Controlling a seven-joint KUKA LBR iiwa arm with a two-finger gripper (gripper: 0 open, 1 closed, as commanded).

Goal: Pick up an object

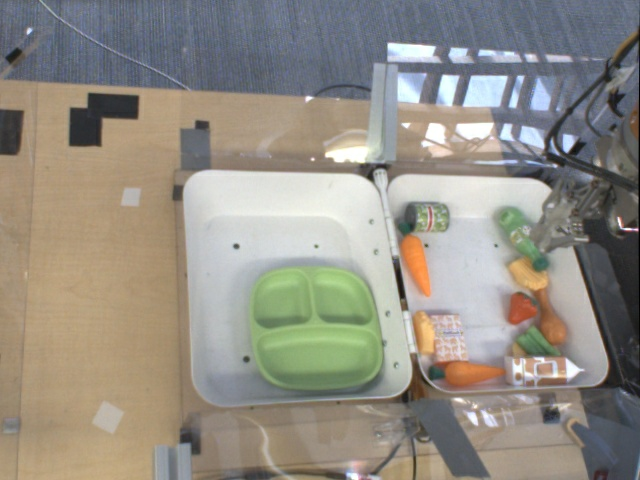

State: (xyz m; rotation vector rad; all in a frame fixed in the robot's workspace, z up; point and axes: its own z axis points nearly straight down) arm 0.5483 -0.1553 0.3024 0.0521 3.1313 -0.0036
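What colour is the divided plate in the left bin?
Light green, plain, no pattern. The plate shows clearly in the camera view.

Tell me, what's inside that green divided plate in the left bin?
Nothing that I can see: the green plate shows three bare compartments. It lies flat in the left bin, so whatever might sit underneath it is covered. The toy food is all in the right bin.

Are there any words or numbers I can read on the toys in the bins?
None can be read.
Green can: red and white label, lettering too blurred.
Small box: red print, too small.
White carton: orange marks, too blurred.
Green bottle by the gripper: no print to be seen.
Green divided plate: plain, no writing.
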